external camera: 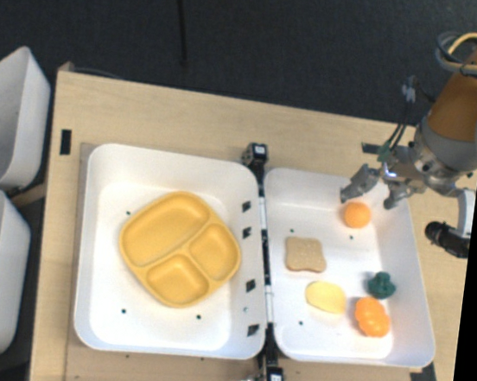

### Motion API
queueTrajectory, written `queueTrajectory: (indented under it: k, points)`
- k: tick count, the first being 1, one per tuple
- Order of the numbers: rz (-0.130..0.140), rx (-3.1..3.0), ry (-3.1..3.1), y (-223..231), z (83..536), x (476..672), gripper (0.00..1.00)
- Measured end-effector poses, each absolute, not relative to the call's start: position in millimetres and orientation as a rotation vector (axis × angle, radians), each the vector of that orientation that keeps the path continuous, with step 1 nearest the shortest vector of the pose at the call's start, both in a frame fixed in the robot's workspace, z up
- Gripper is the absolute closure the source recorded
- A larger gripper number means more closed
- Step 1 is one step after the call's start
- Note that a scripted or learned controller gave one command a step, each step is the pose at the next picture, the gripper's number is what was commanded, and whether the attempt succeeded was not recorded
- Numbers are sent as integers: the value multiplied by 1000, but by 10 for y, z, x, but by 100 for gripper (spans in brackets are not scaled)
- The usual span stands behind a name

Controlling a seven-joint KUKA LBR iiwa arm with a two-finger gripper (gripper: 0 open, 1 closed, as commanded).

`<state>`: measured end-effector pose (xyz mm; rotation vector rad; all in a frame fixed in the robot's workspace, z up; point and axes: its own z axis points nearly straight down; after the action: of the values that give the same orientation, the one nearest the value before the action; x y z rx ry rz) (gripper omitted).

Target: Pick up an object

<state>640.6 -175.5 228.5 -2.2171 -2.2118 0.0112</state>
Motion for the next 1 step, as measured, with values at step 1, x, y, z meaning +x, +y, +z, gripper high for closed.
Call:
queueTrajectory:
  k: [1]
  points:
    - [-2,-2222,-2222,-1751,2376,6432,0]
